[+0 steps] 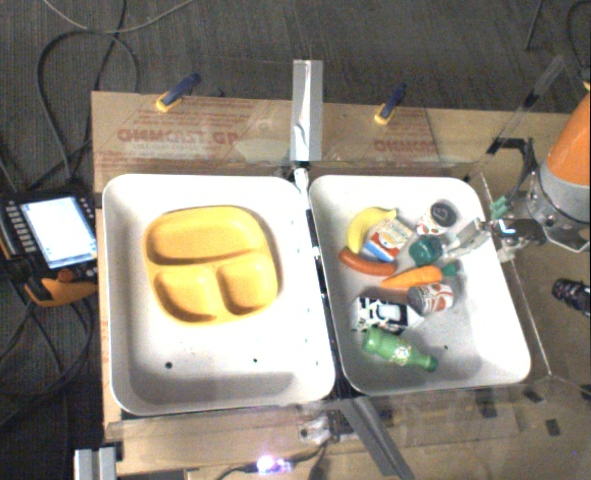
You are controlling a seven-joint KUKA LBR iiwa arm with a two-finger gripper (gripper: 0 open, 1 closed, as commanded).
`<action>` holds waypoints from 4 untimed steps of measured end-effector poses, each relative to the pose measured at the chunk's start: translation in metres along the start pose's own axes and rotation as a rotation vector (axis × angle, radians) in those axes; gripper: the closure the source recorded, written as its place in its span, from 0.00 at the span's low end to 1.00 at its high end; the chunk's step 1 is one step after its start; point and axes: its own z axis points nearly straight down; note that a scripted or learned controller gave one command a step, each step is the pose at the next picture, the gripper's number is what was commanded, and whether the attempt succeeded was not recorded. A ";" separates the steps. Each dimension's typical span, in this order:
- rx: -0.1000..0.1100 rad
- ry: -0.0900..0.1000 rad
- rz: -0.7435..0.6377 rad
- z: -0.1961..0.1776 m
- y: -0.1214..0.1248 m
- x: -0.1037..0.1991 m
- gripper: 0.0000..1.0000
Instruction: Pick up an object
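Gripper [472, 230] is hanging over the right bin [495, 348], upper right of the toy pile; can't tell its state. Carrot [412, 277], banana [367, 224], green bottle [398, 351] are lying in that bin. Left bin [125, 368] is holding a yellow tray [213, 262]. Cardboard [215, 133] is sitting under both bins, cables [85, 28] are trailing over dark carpet, and a pendant [47, 230] is glowing at left.

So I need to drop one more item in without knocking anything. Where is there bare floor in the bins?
The right bin is bare along its near-right floor, beside the green bottle and below the carrot. Its far-left middle is crowded, from the banana down. In the left bin, the yellow tray leaves a bare strip along the near edge.
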 end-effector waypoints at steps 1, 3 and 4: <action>-0.012 -0.008 -0.315 0.116 0.007 0.027 0.00; -0.017 -0.008 -0.314 0.105 0.008 0.027 0.00; -0.013 -0.008 -0.168 0.116 0.085 0.089 0.00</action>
